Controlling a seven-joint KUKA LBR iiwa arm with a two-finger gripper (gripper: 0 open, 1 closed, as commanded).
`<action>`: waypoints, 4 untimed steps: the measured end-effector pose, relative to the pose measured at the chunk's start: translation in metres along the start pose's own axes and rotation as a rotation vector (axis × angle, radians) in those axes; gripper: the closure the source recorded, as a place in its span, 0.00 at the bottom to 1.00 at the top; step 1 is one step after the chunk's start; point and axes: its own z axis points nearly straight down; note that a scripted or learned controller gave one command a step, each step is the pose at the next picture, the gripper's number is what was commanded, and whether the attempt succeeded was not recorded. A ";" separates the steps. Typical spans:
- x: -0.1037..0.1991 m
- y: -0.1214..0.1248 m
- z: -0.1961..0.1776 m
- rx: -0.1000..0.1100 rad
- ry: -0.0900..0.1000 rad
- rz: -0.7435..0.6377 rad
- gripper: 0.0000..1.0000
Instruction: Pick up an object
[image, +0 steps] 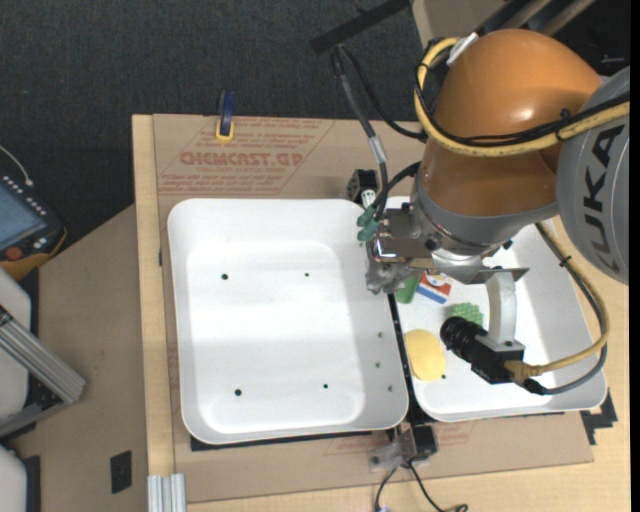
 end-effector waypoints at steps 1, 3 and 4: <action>0.003 0.000 -0.006 -0.006 0.001 0.001 1.00; -0.078 0.000 -0.040 -0.005 -0.001 0.008 1.00; -0.016 0.000 -0.051 -0.008 0.002 -0.005 1.00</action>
